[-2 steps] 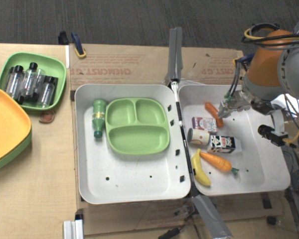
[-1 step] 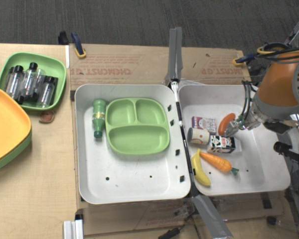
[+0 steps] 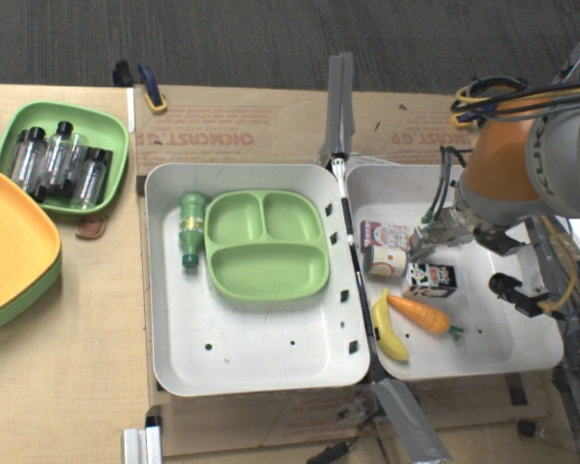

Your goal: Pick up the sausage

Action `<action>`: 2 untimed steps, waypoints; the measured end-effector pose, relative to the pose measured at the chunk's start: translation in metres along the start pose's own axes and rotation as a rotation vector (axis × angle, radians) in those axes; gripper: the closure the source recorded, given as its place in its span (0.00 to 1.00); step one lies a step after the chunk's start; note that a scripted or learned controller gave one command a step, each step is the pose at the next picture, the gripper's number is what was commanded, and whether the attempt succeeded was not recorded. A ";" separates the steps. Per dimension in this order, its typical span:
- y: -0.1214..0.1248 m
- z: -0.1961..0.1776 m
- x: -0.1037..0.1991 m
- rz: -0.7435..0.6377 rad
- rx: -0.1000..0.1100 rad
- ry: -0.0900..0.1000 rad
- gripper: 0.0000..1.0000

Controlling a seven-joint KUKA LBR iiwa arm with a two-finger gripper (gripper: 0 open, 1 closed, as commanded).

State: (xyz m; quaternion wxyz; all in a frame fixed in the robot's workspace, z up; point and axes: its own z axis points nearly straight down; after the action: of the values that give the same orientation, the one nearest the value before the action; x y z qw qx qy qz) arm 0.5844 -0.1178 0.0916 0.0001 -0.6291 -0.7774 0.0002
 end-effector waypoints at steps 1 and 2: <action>-0.029 0.000 -0.100 0.259 0.000 -0.001 1.00; 0.052 -0.049 -0.115 0.465 -0.001 -0.002 1.00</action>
State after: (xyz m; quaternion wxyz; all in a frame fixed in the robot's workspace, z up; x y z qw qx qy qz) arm 0.6591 -0.2198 0.1401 -0.0008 -0.7911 -0.6116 0.0006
